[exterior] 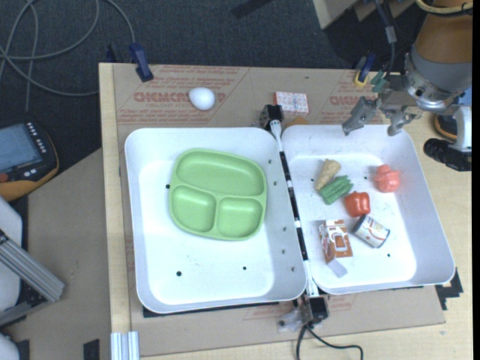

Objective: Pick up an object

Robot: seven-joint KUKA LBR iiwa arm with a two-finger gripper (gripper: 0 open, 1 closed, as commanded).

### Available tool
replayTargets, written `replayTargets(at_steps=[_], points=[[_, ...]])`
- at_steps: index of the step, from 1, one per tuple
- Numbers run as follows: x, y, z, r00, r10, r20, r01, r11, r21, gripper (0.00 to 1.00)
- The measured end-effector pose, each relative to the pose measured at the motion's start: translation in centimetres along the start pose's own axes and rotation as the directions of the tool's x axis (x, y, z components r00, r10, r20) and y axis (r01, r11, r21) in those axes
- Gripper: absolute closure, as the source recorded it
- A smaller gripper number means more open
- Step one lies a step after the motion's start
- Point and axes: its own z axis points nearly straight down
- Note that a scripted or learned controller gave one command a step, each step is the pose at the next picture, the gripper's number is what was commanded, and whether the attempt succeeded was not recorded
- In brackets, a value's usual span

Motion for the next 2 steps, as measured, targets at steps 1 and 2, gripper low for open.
replayTargets(at_steps=[1,2], points=[[-0.6,0.3,17.5,1.0,0.001,0.001,-0.001,1.0,-0.001,0.0],[2.0,-0.7,17.6,1.0,0.0,-0.001,0.0,1.0,0.002,0.0]])
